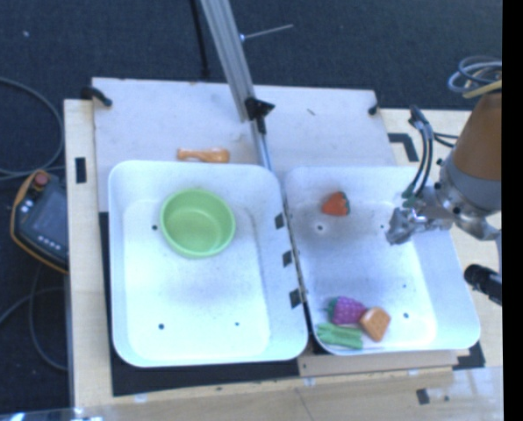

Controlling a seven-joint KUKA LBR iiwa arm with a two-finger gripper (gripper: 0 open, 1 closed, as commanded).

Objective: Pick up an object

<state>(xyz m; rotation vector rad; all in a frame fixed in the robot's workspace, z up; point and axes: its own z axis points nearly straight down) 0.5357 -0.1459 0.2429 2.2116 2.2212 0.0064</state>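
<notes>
Claw (400, 229) is hovering in right bin (437, 261), grip state unreadable; best dropping straight over red toy (335, 203), fingers straddling it.

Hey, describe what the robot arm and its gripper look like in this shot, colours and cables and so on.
The arm has an orange band over a grey wrist section. Dark cables loop along its side towards the gripper, a small grey metallic unit; its finer details are too blurred to make out.
</notes>
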